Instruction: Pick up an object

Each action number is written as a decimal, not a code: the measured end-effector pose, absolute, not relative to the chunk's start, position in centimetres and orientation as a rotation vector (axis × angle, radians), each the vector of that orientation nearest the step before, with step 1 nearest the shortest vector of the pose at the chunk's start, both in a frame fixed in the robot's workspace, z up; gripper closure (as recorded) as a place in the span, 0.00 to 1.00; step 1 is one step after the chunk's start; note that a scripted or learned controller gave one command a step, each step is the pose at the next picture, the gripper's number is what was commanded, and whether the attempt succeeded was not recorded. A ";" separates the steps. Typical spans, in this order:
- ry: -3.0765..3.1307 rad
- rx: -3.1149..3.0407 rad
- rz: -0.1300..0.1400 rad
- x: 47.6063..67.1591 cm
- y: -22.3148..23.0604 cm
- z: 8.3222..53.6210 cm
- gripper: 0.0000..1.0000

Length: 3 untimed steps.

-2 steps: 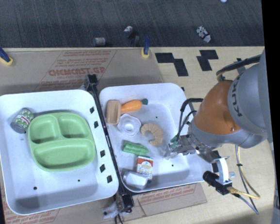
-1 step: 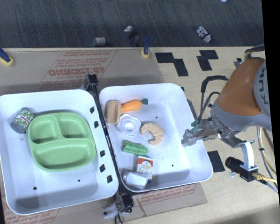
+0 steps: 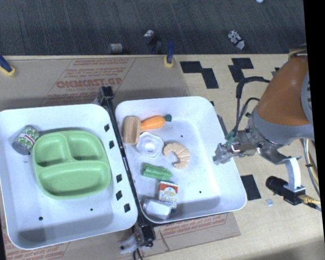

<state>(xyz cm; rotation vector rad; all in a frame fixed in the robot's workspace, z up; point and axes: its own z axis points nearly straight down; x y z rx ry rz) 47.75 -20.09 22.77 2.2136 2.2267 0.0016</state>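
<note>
The right bin (image 3: 205,168) holds several small items: a bread roll (image 3: 131,129), a carrot (image 3: 153,122), a white cup (image 3: 149,144), a croissant (image 3: 177,154), a green pod (image 3: 156,171), a small carton (image 3: 168,194) and a white piece (image 3: 156,208). My gripper (image 3: 225,151) hangs over the right rim of that bin, right of the croissant, with nothing seen between its fingers.
The left bin (image 3: 23,223) holds a green divided tray (image 3: 71,162) and a tin can (image 3: 25,138) in its far left corner. Clamps (image 3: 169,54) sit along the cardboard's far edge. Cables (image 3: 244,99) run beside the arm on the right.
</note>
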 end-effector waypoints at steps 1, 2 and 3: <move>2.226 2.212 0.002 47.8 -19.0 23.9 1.00; 2.230 2.213 -0.001 47.7 -17.1 22.8 1.00; 2.229 2.213 -0.001 47.7 -17.1 22.8 0.00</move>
